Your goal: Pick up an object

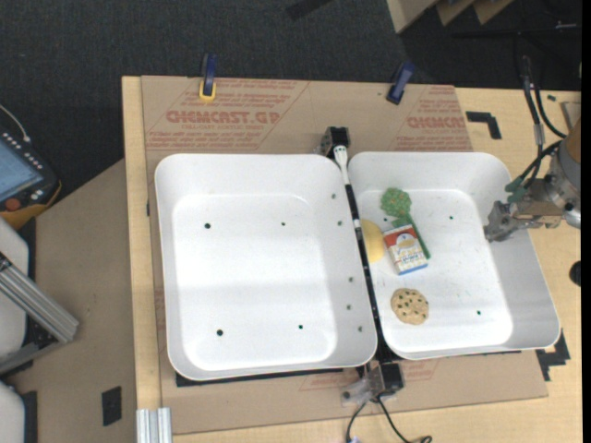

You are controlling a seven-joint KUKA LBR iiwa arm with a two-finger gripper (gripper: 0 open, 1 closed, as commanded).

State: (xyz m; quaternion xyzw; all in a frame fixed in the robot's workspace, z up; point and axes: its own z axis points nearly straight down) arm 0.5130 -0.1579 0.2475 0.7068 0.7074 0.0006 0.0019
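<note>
Camera view: pincer [500, 220] at right bin's [480, 178] rim.

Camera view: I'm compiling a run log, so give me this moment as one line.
gripper: over right bin's right rim, holding nothing seen | cookie, small carton, green item, yellow item: in right bin | pick: not done

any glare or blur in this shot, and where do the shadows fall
Camera view: a broad soft shadow covers the upper part of the left bin, its lower floor brightly lit, without harsh glare; the cookie and small carton in the right bin look slightly soft; the gripper at that bin's right rim is blurry.
</note>
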